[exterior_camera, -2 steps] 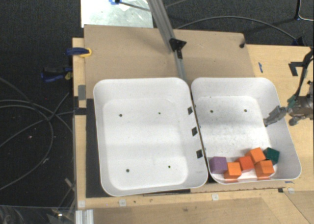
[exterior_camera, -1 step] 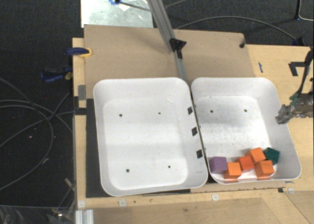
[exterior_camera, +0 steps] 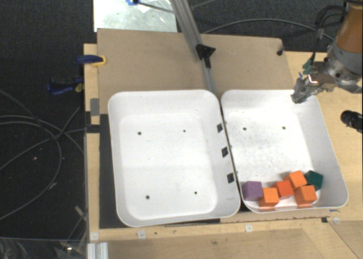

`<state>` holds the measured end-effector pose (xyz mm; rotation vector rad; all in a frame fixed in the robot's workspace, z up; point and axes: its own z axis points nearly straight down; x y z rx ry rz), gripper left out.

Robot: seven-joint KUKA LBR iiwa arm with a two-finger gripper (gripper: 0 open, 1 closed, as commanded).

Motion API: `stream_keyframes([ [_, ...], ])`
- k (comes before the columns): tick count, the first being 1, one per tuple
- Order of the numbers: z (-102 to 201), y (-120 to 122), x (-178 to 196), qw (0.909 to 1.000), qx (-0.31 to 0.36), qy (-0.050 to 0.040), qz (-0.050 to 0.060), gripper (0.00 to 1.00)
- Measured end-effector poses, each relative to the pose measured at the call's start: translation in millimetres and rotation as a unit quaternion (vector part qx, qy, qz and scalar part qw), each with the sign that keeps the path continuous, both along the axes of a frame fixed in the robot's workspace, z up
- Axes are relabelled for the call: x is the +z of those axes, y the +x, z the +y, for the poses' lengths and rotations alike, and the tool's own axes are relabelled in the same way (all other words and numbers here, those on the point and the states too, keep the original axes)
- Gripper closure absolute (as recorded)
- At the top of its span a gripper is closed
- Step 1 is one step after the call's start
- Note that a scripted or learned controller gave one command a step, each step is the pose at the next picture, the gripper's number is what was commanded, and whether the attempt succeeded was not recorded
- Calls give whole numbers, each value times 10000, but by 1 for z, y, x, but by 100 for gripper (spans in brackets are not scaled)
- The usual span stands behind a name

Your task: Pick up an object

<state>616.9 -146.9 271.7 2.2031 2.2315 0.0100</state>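
Your gripper (exterior_camera: 300,90) hangs over far right corner of right bin (exterior_camera: 272,139), well apart from blocks. Fingers too small and blurred for you to judge; cannot tell how they stand, though nothing visible between them. Your targets huddle against near wall of right bin: purple block (exterior_camera: 252,190), orange blocks (exterior_camera: 286,187), green block (exterior_camera: 315,179) touching or nearly so, probably slid down together. Tight cluster leaves you little finger room. Arm cut off at right. Left bin (exterior_camera: 170,156) holds no blocks.
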Motion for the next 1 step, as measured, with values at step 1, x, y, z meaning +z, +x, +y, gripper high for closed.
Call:
stream_keyframes([
  [1, 55, 33, 60, 10000, -4, -7, -14, 100],
])
